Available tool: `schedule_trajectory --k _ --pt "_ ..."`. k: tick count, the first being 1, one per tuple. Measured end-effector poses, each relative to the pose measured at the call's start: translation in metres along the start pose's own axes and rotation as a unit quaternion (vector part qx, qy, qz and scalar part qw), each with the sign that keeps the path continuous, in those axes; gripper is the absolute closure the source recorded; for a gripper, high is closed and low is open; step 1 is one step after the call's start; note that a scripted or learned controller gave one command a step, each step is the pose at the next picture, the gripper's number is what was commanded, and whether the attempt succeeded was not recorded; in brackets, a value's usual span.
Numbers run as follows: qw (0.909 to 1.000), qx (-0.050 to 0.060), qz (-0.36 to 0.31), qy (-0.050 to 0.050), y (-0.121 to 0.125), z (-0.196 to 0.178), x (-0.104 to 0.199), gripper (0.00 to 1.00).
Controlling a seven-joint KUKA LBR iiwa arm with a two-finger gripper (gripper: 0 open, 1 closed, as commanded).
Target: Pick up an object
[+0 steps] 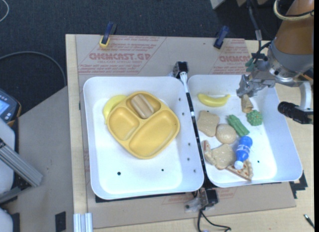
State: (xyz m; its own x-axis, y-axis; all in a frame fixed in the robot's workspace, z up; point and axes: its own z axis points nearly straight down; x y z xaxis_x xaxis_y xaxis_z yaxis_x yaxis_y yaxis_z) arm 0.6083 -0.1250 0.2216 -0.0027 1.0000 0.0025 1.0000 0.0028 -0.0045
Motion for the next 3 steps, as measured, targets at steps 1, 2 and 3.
schedule_trajectory --k 1,2,3 --pt "1.0 0.0 -0.001 0.0 -0.027 0.008 0.046 1.0" --pt "1.0 -0.001 -0.001 0.0 -0.051 -0.013 0.081 1.0" --pt "1.0 0.0 0.002 -0.001 -0.046 0.003 0.076 1.0"
